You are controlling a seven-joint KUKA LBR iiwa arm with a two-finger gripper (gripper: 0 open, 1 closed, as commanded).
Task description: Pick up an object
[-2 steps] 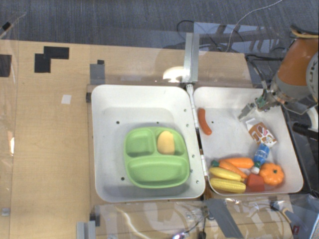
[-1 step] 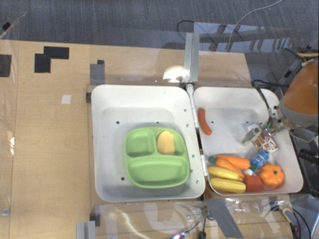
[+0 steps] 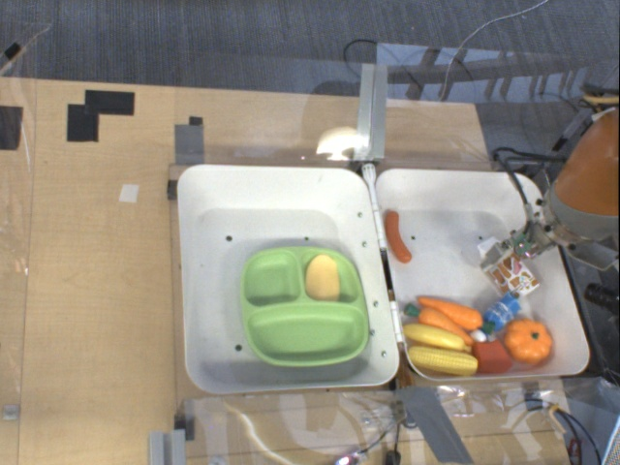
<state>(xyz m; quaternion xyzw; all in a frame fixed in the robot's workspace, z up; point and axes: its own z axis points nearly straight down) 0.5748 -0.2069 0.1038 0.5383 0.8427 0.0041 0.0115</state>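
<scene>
from my seat i see the arm (image 3: 593, 177) coming in from the right edge, its orange band over the far right corner of the right bin (image 3: 436, 206). the gripper (image 3: 528, 242) sits low at that bin's right side, right at a small printed packet (image 3: 511, 271) with red and white markings; the two look to be touching, but i cannot tell whether the packet is actually clamped or what state the tool is in, since the tip is small and cluttered. below the packet lies a small blue and white bottle (image 3: 501, 312), and beside that an orange pumpkin (image 3: 528, 340) near the front right corner. along the front wall i see a carrot (image 3: 451, 312), a banana (image 3: 434, 336), a corn cob (image 3: 443, 360) and a red piece (image 3: 492, 356) packed close together. a red sausage (image 3: 397, 236) lies alone near the divider. in the left bin (image 3: 232, 201) a green divided tray (image 3: 302, 332) holds a yellow lemon-like fruit (image 3: 323, 278) in its upper right compartment.
</scene>
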